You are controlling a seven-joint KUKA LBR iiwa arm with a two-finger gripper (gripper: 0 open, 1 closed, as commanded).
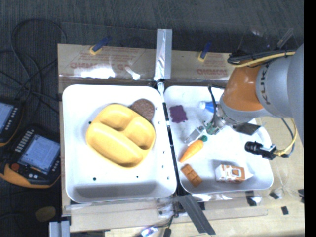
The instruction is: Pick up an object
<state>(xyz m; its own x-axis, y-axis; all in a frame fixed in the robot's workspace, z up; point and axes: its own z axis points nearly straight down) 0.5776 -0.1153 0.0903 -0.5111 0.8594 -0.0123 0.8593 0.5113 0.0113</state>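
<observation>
- We see the arm (256,90) reaching into the right bin (266,179) from three o'clock, its hand (213,127) low near the bin's centre.
- We cannot tell whether the hand is released or clenched; nothing is visibly gripped.
- The nearest candidate, we judge, is the carrot (191,150), lying just beside the hand toward seven o'clock.
- Its long axis runs from two o'clock down to eight o'clock, leafy end nearest the hand.
- The purple piece (177,113) lies at ten o'clock, the small carton (230,172) at five o'clock.
- The left bin (79,181) holds a large yellow object (120,135).
</observation>
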